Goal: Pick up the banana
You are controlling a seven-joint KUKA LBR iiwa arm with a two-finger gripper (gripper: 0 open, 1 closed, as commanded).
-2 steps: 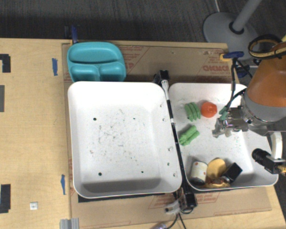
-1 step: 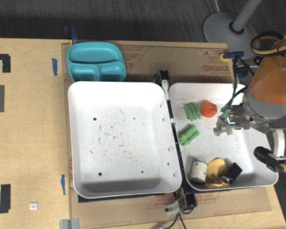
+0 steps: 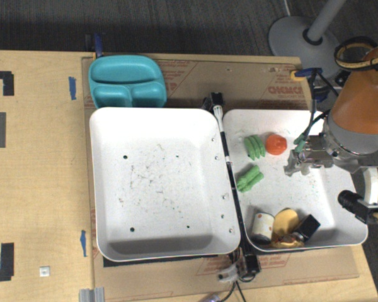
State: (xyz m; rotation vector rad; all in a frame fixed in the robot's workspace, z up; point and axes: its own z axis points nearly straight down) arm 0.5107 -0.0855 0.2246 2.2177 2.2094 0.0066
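The left bin [image 3: 157,181] lies at nine o'clock of the right bin [image 3: 340,222], which I hang over. A teal tray [image 3: 126,80] sits at twelve o'clock of the left bin. My gripper [image 3: 300,162] hovers at the right bin's centre; how it stands I cannot tell. The banana [image 3: 285,227] lies at six o'clock, between a small can [image 3: 262,226] and a black block [image 3: 308,226].

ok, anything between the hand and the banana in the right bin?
No. In the camera view the hand hangs over the right bin, and the stretch of bin floor down to the banana is bare white. The black block sits beside the banana.
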